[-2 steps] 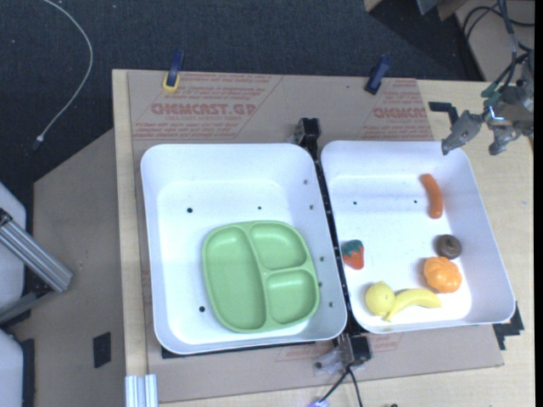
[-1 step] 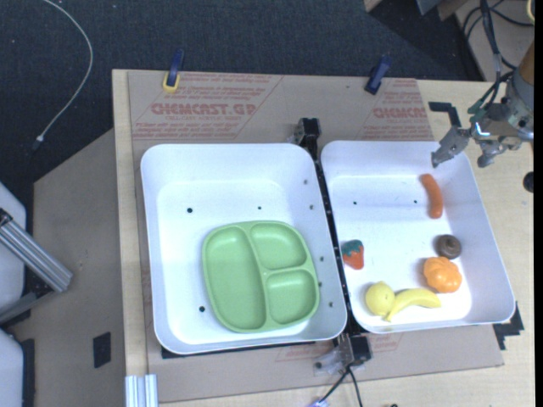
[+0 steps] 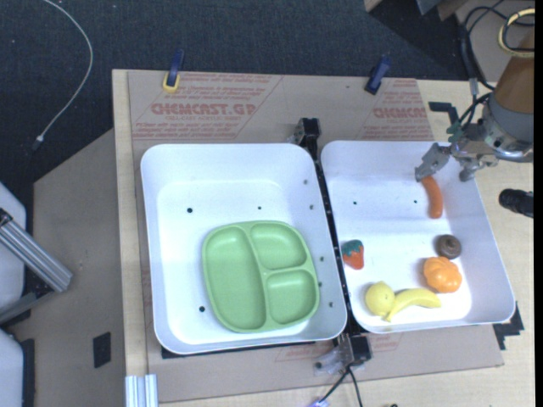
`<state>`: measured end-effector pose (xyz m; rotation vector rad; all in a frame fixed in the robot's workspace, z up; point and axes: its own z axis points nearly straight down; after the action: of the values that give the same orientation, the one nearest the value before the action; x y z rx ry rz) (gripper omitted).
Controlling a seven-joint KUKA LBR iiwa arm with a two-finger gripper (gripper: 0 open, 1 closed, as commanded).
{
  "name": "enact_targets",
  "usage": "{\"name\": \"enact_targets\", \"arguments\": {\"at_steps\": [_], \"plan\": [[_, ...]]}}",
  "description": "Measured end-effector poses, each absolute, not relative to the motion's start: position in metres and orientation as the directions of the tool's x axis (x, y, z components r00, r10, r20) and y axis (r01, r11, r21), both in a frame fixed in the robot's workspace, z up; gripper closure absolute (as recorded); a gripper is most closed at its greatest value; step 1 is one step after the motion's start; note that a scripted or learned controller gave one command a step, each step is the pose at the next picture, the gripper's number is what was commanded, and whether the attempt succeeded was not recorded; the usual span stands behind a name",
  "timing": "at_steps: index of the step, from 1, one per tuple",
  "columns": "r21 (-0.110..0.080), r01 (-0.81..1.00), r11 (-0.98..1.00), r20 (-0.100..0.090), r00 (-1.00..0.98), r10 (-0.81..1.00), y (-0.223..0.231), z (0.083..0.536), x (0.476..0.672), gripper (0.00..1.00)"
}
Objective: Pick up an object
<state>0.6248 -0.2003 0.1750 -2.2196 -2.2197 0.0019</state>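
Bench carried a brown board on dark carpet. Nearest in right bin: lemon, banana, orange, strawberry; farther, a brown piece, then sausage. Gripper spread, unladen, above it. Left bin held green tray.

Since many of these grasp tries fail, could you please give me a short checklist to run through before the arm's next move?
1. Gripper is over the right bin: ok.
2. Jaws spread wide enough for a grasp: ok, they look open.
3. A target is close: ok, the orange sausage lies just below the gripper.
4. Jaws hold nothing yet: ok.
5. Room around the sausage: ok, the brown doughnut and orange lie apart from it.
6. Gripper height above the sausage: cannot tell.
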Motion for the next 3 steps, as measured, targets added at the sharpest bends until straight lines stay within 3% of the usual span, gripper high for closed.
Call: {"name": "enact_targets", "arguments": {"at_steps": [1, 2, 3], "plan": [[-0.006, 1.0, 0.0, 0.001, 0.0, 1.0, -0.199, 0.132, 0.622, 0.0], [0.002, 1.0, 0.001, -0.001, -0.001, 1.0, -0.199, 0.146, 0.624, 1.0], [0.007, 1.0, 0.001, -0.003, -0.001, 1.0, -0.204, 0.191, 0.627, 1.0]]}}
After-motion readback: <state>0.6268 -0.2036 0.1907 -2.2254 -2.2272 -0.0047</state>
